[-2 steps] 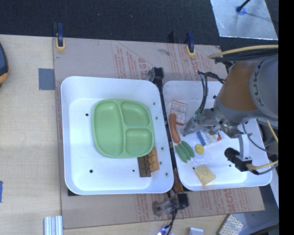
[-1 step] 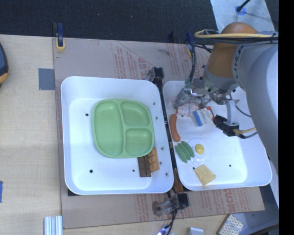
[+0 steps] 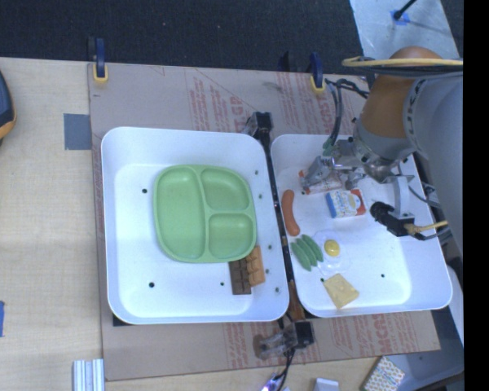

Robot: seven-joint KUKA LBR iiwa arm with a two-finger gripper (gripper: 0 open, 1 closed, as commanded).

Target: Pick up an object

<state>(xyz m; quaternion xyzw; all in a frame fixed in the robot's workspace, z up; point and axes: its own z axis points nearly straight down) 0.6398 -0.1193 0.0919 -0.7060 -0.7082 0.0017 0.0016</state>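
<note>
Two white bins, claw [image 3: 330, 169] low in right bin [image 3: 424, 296]
Left bin [image 3: 126, 296]: green divided plate [image 3: 204, 213], chocolate bar [image 3: 247, 271]. Right: sausage [image 3: 290, 211], pea pods [image 3: 306, 251], lemon [image 3: 332, 247], cheese wedge [image 3: 340, 290], carton [image 3: 345, 203] beside claw; grip state unclear

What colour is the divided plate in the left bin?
Light green, seen in the camera view: divided plate.

Divided plate [image 3: 204, 213] lay in the left bin [image 3: 122, 300], chocolate bar [image 3: 246, 272] at the plate's near right corner, sausage [image 3: 290, 211], pea pods [image 3: 306, 251], carton [image 3: 345, 203] right of the plate.
</note>
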